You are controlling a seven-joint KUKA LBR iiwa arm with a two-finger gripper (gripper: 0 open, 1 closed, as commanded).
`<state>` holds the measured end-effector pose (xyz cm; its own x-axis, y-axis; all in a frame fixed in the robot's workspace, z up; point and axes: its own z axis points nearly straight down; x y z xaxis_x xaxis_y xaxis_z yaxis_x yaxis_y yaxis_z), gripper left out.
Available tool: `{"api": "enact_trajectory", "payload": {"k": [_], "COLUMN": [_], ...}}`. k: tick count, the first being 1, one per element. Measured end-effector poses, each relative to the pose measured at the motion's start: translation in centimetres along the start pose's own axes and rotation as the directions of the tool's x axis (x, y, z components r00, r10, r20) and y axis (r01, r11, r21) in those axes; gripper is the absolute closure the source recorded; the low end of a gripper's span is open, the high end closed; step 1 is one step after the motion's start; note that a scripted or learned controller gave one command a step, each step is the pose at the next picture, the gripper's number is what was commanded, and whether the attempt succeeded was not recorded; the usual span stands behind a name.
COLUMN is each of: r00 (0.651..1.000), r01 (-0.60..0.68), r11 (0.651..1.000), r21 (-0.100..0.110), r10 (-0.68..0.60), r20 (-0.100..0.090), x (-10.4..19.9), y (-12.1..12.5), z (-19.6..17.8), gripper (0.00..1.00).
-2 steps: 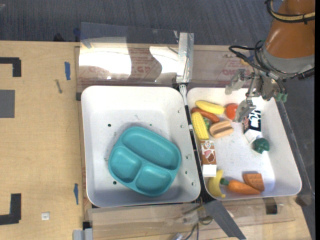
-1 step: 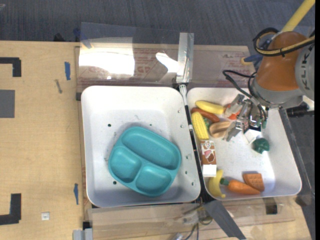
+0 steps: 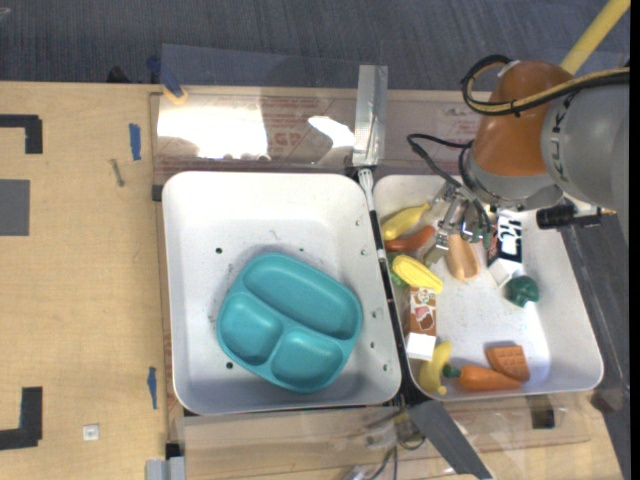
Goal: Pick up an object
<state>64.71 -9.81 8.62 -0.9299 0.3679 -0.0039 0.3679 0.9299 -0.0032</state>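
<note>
KUKA arm (image 3: 560,133) comes in from the right, orange band above the wrist, gripper (image 3: 452,226) down in the upper part of the right bin (image 3: 585,353); can't tell if it is released, clenched or grasping anything, metal parts too cluttered to read

Left bin (image 3: 190,268) sits well off to the gripper's left, holding a teal divided plate (image 3: 289,320) with three compartments, lying tilted toward the bin's lower middle

Toy food in the right bin, by size: tan bread-like piece (image 3: 462,256) just below the gripper, touching or nearly touching it, can't tell which; yellow banana-like piece (image 3: 404,219) just left of the gripper with a red-orange sausage-like piece (image 3: 413,239) tucked under it; yellow corn cob (image 3: 416,272) below-left of the gripper near the divider; brown and white packet (image 3: 423,313) further below that; orange carrot (image 3: 486,377) well below the gripper near the bin's bottom edge; yellow banana (image 3: 436,368) beside the carrot's left end; orange waffle-like block (image 3: 507,358) just above the carrot; white and black card (image 3: 508,239) right of the gripper; small green broccoli-like piece (image 3: 521,290) below-right; small white cube (image 3: 420,345) by the packet's lower end
</note>
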Motion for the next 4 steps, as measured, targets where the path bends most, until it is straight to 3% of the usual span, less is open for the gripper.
{"api": "enact_trajectory", "payload": {"k": [1, 2, 3, 4], "r00": [1.0, 0.982, 0.959, 0.998], "r01": [-0.007, -0.188, -0.283, -0.066], "r11": [1.0, 0.982, 0.959, 0.998], "r21": [-0.004, -0.004, -0.006, -0.006], "r10": [0.007, 0.188, 0.283, 0.066], "r20": [0.002, 0.0, 0.003, 0.004], "x": [2.3, 4.4, 10.1, 1.6], "y": [-0.2, -4.0, -5.2, -0.3], "z": [-0.2, -0.2, -0.3, -3.5], "gripper": [0.0, 0.0, 0.0, 0.0]}}
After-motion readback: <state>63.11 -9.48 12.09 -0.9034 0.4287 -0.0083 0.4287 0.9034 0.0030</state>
